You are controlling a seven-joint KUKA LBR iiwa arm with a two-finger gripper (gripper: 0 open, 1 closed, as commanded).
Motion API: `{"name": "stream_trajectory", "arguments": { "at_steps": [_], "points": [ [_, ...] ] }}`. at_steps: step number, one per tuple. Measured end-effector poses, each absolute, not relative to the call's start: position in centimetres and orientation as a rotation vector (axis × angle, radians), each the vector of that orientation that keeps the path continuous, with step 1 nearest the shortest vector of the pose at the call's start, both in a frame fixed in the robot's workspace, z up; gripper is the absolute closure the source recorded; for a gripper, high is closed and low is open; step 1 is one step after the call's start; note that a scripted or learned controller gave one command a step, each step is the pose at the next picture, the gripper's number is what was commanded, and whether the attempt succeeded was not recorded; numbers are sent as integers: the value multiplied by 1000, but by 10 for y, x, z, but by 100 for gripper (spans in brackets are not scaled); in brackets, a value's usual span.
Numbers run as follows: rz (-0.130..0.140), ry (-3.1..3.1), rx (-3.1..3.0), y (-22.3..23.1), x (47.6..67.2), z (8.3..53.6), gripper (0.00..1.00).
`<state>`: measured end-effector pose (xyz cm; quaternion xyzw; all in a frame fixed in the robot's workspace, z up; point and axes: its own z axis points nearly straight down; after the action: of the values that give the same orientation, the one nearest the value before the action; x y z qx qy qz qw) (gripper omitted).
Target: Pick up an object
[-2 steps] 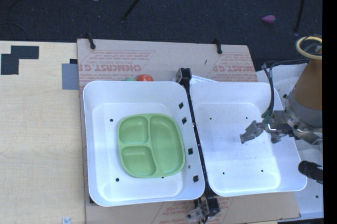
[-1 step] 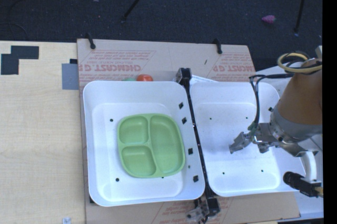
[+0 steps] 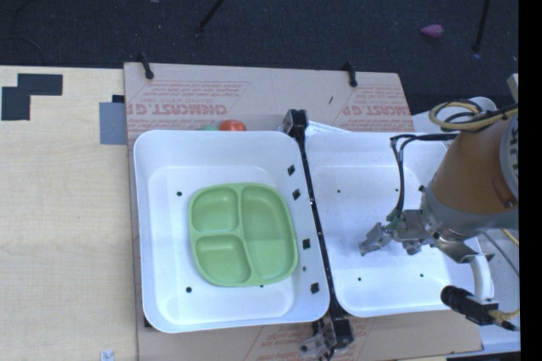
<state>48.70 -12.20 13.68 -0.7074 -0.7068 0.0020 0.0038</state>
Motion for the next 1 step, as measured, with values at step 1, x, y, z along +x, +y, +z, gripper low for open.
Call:
{"name": "stream_trajectory", "arguments": {
  "at_steps": [1],
  "points": [
    [1,-2219,-2222,-122,487,87,0]
  ]
}}
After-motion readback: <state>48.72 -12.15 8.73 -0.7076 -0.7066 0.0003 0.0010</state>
